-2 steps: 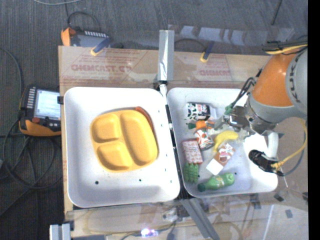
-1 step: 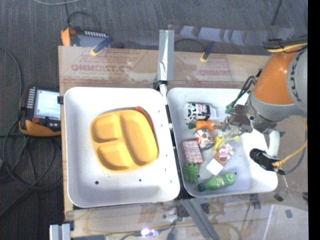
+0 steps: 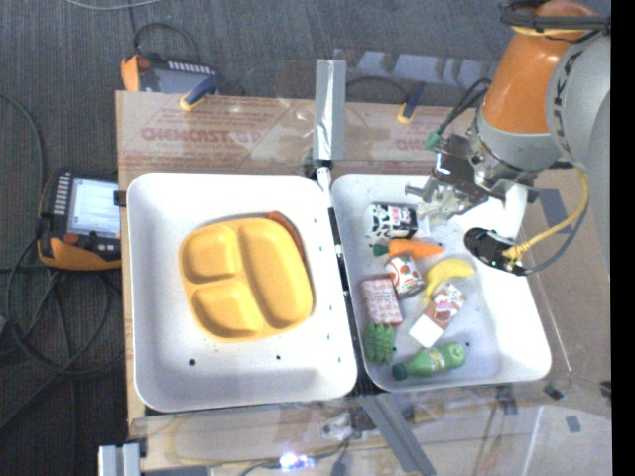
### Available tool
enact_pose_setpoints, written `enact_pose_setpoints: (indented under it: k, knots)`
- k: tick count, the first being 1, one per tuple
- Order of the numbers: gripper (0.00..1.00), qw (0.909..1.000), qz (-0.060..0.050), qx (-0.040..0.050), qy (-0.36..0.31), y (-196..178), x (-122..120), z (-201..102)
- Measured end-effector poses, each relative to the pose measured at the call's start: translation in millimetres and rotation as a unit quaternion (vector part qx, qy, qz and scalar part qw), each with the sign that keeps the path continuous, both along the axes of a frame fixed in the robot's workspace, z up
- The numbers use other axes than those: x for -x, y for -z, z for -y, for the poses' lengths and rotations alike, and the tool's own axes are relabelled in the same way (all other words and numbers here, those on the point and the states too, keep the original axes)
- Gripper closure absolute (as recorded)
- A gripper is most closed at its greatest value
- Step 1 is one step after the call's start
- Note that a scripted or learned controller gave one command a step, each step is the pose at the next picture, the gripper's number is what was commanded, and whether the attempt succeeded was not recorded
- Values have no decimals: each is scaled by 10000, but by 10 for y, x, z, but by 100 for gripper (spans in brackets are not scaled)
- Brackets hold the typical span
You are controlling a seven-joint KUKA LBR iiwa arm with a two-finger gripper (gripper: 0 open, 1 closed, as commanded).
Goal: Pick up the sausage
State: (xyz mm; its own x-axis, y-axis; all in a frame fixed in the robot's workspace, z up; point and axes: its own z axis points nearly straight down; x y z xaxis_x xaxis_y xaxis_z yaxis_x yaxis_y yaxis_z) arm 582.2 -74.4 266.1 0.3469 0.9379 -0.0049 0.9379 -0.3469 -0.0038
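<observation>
From the camera view we see a worktop [image 3: 198,137] w/ a clear sheet printed "CHEMCAST" in red, on grey carpet strewn w/ cables. An orange-cased handheld pendant [image 3: 81,221] lies left of the left bin [image 3: 149,365], which holds a yellow divided tray [image 3: 246,276]. A reddish-brown edge, prob. the sausage [image 3: 288,228], peeks out at the tray's upper right rim, mostly hidden. The right bin [image 3: 516,350] holds a cow-patterned carton [image 3: 393,220], carrot [image 3: 415,249], banana [image 3: 448,270], red can [image 3: 407,276], a red packet [image 3: 381,300] and green items near the front. The arm [image 3: 541,77] reaches in from the right, orange band up top; the gripper [image 3: 444,194] hangs over the right bin's far edge, near the carton. We can't tell its state. Labels too small to read.
</observation>
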Motion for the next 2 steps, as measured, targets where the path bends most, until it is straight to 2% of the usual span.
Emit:
enact_pose_setpoints:
  k: [1,2]
  knots:
    - [100,9918,-3,-10,-1281,-68,220,-811]
    - [100,9630,1,-12,-2695,-449,193,-1169]
